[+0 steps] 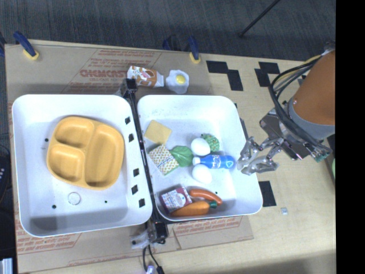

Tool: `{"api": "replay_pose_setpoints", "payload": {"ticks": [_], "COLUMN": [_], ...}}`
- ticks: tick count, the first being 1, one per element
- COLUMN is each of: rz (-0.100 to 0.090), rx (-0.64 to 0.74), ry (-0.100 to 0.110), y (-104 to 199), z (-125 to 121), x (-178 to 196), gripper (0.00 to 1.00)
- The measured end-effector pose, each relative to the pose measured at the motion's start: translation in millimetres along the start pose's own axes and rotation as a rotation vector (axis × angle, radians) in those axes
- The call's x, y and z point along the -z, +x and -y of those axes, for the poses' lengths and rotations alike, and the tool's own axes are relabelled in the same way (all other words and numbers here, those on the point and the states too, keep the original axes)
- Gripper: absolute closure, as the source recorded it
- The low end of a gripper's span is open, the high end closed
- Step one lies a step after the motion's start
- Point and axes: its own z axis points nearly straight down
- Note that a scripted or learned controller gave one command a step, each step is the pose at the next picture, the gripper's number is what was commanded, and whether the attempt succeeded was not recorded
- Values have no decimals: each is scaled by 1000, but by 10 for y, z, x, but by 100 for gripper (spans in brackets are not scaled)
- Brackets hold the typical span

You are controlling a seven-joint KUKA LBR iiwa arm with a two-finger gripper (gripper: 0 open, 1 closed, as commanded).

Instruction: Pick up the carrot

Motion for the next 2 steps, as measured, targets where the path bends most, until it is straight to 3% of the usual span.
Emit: {"api": "replay_pose_setpoints", "payload": {"ticks": [1,2], "rz": [-3,0], "rx": [-139,121], "ry": [-3,0], "y": [-119,-34], "z": [-197,-18], "x": [-50,317], "gripper": [100,100]}}
